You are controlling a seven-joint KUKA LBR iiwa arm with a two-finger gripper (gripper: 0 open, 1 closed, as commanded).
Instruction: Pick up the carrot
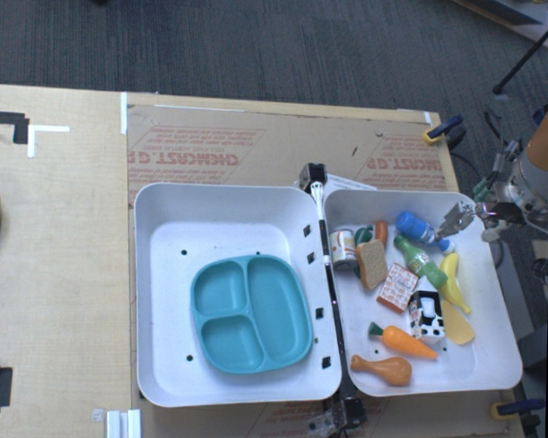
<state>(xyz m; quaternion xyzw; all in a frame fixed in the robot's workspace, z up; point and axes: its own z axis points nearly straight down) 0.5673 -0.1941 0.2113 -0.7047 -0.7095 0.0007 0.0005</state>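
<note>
1. The carrot point(408, 341) lies in the right bin point(500, 293), close to the bin's front edge. Its green top points toward the middle wall between the two bins, and its orange tip points toward the bin's right side.
2. The gripper point(457, 217) hangs over the back right corner of the same bin, near a blue bottle point(415, 227). Its jaws look a little apart, with nothing between them.
3. The carrot is well apart from the gripper, toward the front edge. A black-and-white toy cow point(427, 317) touches the carrot's back side, and a toy chicken leg point(384, 368) lies just in front.
</note>
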